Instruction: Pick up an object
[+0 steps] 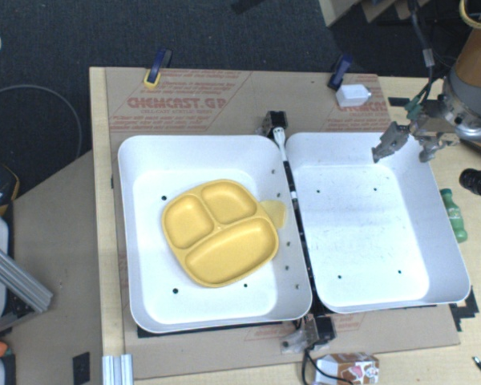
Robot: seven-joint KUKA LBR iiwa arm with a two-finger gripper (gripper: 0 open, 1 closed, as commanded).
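Note:
A yellow divided plate (219,232) with three compartments lies flat in the left white bin (144,167), a small yellow piece poking out at its right edge. My gripper (406,147) hangs over the far right corner of the right white bin (369,287), well away from the plate. Its two fingers (387,145) are spread apart with nothing between them.
A black clamp (277,125) sits between the bins at the back. A white block (353,95) and blue clips (155,69) rest on the cardboard behind. A green object (454,214) lies outside the right bin's right rim. The arm's wrist enters at the upper right.

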